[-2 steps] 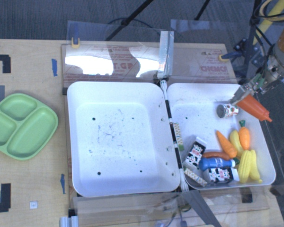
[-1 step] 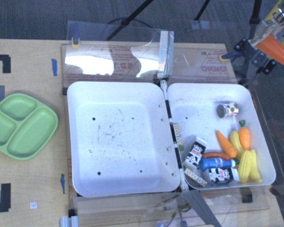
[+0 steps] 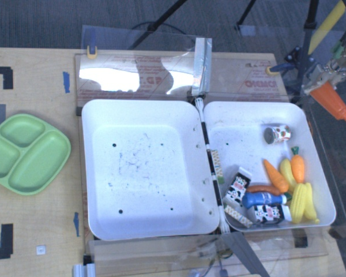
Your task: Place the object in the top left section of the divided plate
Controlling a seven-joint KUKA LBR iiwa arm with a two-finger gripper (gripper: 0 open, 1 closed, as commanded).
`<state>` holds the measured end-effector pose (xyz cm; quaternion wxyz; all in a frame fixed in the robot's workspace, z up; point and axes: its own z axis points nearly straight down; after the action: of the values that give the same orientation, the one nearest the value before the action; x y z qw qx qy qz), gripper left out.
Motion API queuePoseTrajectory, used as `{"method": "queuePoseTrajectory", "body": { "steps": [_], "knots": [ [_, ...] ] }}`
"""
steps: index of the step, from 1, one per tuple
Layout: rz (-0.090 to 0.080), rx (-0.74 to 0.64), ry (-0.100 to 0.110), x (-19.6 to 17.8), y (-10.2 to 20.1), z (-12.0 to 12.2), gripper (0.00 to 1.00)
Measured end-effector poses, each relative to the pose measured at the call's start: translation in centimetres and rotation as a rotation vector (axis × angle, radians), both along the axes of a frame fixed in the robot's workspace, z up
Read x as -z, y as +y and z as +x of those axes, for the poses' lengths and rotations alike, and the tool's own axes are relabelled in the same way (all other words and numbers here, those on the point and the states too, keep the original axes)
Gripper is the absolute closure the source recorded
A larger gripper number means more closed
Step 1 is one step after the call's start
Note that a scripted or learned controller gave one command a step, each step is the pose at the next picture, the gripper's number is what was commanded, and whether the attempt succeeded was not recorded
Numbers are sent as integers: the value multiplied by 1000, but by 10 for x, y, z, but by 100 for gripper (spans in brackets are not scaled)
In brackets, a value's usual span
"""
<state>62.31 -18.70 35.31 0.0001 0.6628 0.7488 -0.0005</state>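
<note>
Camera view, from the bench front working back. Nearest the front edge, the right bin (image 3: pixel 311 126) holds its clutter jammed into the near right corner: a blue bottle (image 3: pixel 264 199) lying flat, a black-and-white carton (image 3: pixel 237 188) leaning against it, a second cow-print container (image 3: pixel 270 213), carrots (image 3: pixel 275 175) and (image 3: pixel 298 167), and yellow corn-like pieces (image 3: pixel 303 202), all touching or overlapping. Which of these is the object to move I cannot tell.

Judged risk: a grasp into that heap could snag two items at once, or nudge one against the bin wall so it slips free. The small can (image 3: pixel 277 134) lies apart and looks the easier pick.

The left bin (image 3: pixel 92 154) offers open room in between. The divided plate (image 3: pixel 29 153) rests well apart at the far left of the bench, outside both bins (so the carry has to cross two rims and the centre divider). Its top left section (image 3: pixel 22 131) is small and shallow; a rounded thing may roll into a neighbouring section.

Farthest back at the upper right, the arm's orange band (image 3: pixel 330 100) hangs outside the bin. Whether the gripper is spread or closed I cannot tell.
</note>
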Motion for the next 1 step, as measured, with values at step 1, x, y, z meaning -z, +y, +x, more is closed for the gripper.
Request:
{"method": "queuePoseTrajectory", "body": {
  "steps": [1],
  "knots": [
    [1,43,0,138,-36,-113,100]
  ]
}}
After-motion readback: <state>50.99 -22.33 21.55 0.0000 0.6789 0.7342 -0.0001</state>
